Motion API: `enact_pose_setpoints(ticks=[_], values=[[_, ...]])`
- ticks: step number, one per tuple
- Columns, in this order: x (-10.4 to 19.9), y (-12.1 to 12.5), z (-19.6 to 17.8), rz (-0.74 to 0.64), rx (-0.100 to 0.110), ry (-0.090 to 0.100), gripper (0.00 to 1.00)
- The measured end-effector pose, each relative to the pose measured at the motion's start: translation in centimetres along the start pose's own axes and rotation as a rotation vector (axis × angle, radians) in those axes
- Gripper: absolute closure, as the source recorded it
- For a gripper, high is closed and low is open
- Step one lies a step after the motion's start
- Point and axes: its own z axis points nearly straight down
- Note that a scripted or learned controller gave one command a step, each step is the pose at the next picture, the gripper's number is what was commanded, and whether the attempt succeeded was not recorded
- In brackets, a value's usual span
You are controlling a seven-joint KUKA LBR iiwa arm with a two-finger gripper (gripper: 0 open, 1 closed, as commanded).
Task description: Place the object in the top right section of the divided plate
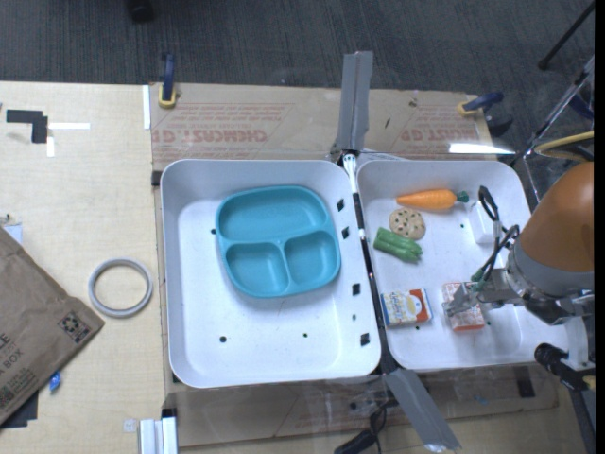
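From my remote station: the arm reaches into the right bin, its gripper low over a small red-and-white carton near the front edge; whether it has closed on the carton I cannot tell. The blue divided plate sits mid-left bin.

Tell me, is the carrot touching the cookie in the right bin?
Apart. The camera view shows a strip of white bin floor between the carrot and the cookie below it.
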Motion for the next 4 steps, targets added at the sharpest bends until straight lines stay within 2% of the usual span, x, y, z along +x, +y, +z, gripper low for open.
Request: enact_pose_setpoints(ticks=[1,2,4], values=[[-2.2,0.0,-6.5,-0.082,-0.003,-0.002,1.0],[-6.3,-0.4,-0.8,0.181,0.0,0.001,1.0],[-4.2,0.3,-0.1,0.805,0.004,0.019,1.0]])
